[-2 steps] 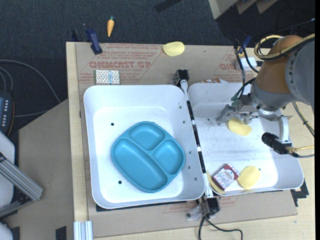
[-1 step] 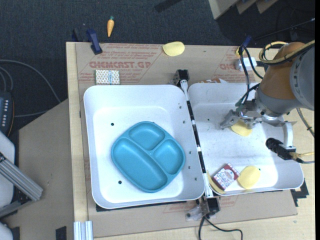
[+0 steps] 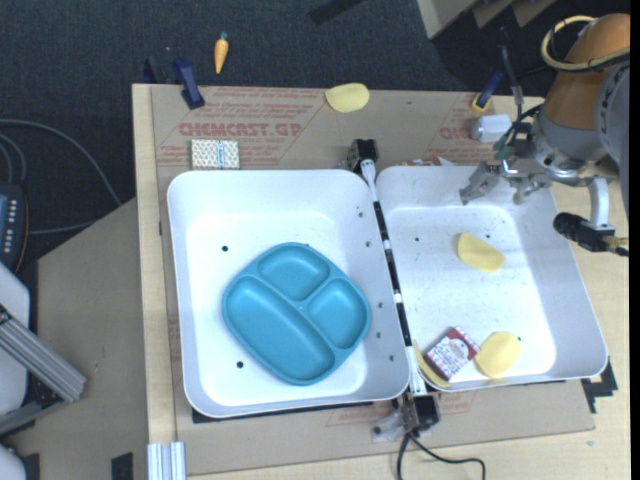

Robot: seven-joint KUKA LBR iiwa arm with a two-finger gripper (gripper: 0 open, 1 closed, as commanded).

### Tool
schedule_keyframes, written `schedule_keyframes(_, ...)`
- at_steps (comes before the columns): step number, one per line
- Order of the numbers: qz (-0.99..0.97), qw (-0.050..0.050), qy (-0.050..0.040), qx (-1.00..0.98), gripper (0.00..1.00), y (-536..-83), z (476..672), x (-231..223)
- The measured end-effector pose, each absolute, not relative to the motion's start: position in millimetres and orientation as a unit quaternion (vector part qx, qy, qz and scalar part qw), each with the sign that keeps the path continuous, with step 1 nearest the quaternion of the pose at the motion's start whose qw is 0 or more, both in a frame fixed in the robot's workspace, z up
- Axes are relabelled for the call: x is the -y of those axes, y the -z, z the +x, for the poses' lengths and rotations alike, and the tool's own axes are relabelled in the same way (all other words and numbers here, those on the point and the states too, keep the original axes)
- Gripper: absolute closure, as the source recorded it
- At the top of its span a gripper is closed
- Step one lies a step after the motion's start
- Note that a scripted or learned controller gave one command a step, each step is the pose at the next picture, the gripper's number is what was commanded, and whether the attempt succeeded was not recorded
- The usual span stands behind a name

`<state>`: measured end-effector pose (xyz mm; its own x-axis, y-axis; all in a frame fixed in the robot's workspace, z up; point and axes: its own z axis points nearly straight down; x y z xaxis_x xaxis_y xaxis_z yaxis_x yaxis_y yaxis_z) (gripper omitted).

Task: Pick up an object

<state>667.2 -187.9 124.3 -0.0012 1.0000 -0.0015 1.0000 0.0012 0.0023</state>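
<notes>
My gripper (image 3: 500,188) hovers over the far edge of the right bin (image 3: 560,298), its two fingers spread open with nothing between them. A yellow lump (image 3: 481,252) lies in that bin just below and in front of the gripper, apart from it. At the bin's near edge rest a second yellow piece (image 3: 498,353) and a red packet (image 3: 451,353) side by side. A blue divided plate (image 3: 294,311) lies in the left bin (image 3: 200,218).
On the board behind the bins lie a yellow disc (image 3: 347,97), a small patterned packet (image 3: 215,153), a blue clip (image 3: 186,83) and a white-and-blue item (image 3: 490,118). A toy carrot (image 3: 221,53) sits on the dark floor beyond.
</notes>
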Motion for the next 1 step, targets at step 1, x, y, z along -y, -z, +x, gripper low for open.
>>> schedule_keyframes(1,0.707,-0.001,0.0002,-0.707,0.00,-90.8,626.1,163.8)
